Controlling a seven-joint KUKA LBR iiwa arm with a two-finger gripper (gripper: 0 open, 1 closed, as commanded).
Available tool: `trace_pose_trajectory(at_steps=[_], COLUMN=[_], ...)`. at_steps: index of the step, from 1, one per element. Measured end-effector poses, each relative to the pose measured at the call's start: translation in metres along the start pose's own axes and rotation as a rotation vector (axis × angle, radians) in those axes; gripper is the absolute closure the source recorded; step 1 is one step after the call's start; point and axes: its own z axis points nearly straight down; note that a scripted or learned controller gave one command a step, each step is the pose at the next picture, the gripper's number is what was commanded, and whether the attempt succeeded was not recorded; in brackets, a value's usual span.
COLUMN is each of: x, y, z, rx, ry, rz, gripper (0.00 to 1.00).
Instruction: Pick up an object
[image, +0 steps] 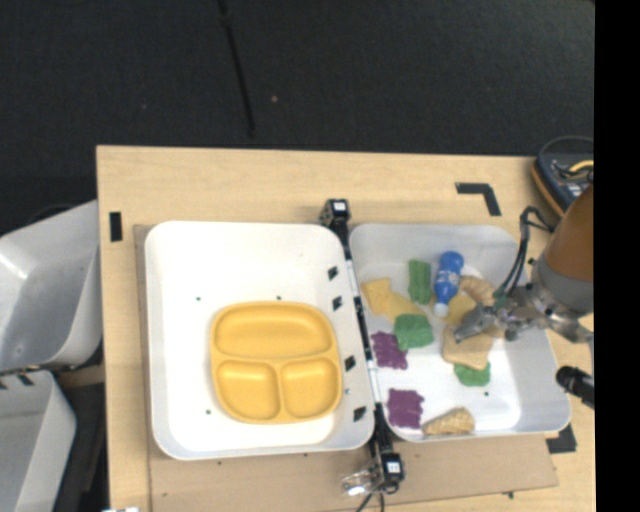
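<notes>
Two white bins sit side by side on the wooden tabletop (250, 185). The left bin (180, 300) holds a yellow divided tray (273, 360) with one long compartment at the back and two smaller ones in front. The right bin (530, 400) holds a scatter of small toy foods: a blue bottle (447, 275) leaning beside a green piece (419, 281), a yellow piece (385, 298), a green block (413, 331), two purple pieces (388, 349) (405, 406), a tan cone (449, 423) near the front wall, a tan slice (468, 352) and a small green lump (472, 375) just in front of that slice. The arm (570, 250) reaches in from the right, and its claw (478, 325) sits low over the right bin, directly above the tan slice and beside the bottle. Whether the claw is wide, narrow or gripping anything cannot be told here; its tips blur into the pieces beneath.
</notes>
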Motion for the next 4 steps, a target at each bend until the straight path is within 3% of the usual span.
trace_pose_trajectory(at_steps=[2,3,4], x=[0.044,-0.007,0.009], y=[0.0,-0.017,0.002], z=[-0.108,0.028,-0.065], rx=[-0.001,0.002,0.0], ry=[-0.001,0.001,0.0], rz=[0.0,0.005,0.0], gripper=[0.0,0.0,0.0])
